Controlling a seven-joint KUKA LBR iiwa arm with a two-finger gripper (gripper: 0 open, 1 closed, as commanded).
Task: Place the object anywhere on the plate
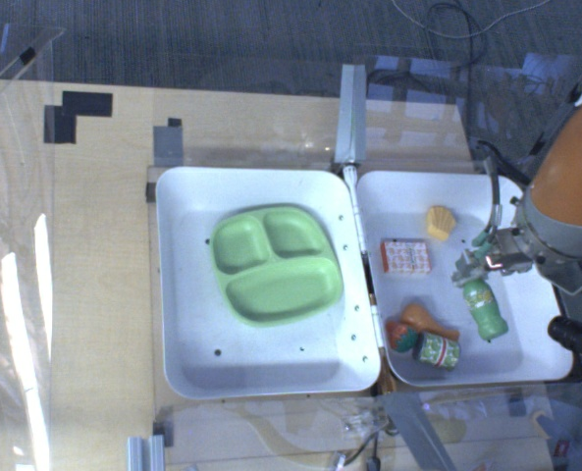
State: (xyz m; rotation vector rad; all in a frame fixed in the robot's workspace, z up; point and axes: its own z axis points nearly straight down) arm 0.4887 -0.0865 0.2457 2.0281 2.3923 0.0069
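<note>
- Bench of pale wood is seen from above, with two shallow white bins set side by side on it, their inner walls almost touching.
- A green plate with three compartments is found in the left bin, roughly at its centre and well apart from every wall.
- The gripper is placed over the right bin, near its right wall, and hangs directly above the cap end of a green bottle.
- Whether anything is clamped cannot be told: the tip of the gripper is small, blurred and overlapped by the bottle's top, so contact between the two cannot be judged either.
- The bottle is seen lying in the right part of that bin, its lower end pointed toward the near wall.
- A small box with a red and white pattern is set near the bin's left wall, about midway along it.
- A yellow object, too small to be named further, is located toward the far wall.
- In the near left corner a brown and orange item and a small can with a green label are crowded together; their outlines merge and cannot be fully separated.
- The arm is cut off by the right edge of the view, its orange band partly shown.
</note>
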